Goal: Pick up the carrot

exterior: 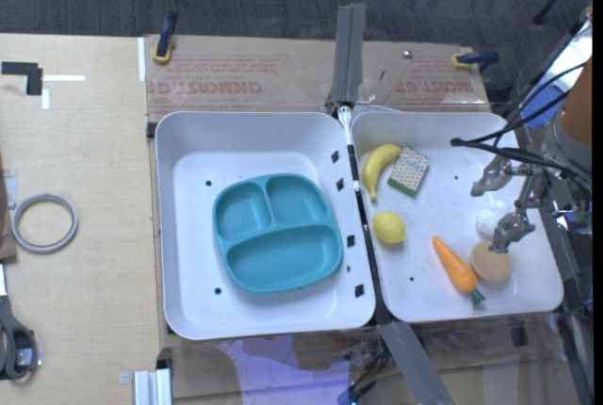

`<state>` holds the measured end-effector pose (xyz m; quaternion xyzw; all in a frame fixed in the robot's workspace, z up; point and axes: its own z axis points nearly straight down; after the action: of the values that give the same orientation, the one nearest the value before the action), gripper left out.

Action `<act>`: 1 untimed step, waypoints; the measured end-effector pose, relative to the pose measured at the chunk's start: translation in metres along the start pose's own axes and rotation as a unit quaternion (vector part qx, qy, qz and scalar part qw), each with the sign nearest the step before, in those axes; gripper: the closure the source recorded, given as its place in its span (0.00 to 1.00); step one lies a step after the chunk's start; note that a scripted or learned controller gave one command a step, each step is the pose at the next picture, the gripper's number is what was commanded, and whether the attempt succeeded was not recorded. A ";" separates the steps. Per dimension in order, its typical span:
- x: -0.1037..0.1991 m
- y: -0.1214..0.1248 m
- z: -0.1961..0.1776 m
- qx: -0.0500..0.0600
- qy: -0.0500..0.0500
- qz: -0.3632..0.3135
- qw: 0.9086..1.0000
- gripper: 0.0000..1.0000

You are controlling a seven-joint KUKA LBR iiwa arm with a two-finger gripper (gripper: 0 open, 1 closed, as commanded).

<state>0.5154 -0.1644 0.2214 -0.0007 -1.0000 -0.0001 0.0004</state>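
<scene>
1. A pale wooden bench (75, 299) stands before dark carpet, with a sheet of printed cardboard (245, 73) clamped along its back edge.
2. Two shallow white bins sit side by side on it: the left bin (179, 234) and the right bin (424, 299), with their inner walls touching.
3. The left bin holds a teal divided plate (278, 232) with three compartments, lying flat near its middle.
4. The carrot (455, 266) lies in the right bin toward the front, slanted, with its green end pointing at the front wall.
5. A tan, round object (491, 262) touches the carrot on its right side.
6. A lemon (389, 227) lies left of the carrot; behind it lie a banana (377, 166) and a green-and-white sponge (409, 171), just beside each other.
7. The gripper (502, 205) hangs over the right part of the right bin, its two fingers spread apart with nothing between them; the nearer fingertip sits just above the tan object.
8. A roll of grey tape (42, 222) lies on the bench, well left of the bins.
</scene>
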 end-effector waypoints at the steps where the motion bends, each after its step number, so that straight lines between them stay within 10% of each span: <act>1: -0.029 -0.013 0.131 0.000 -0.001 -0.028 1.000 0.00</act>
<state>0.5446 -0.1774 0.0908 0.0272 -0.9996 0.0002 -0.0006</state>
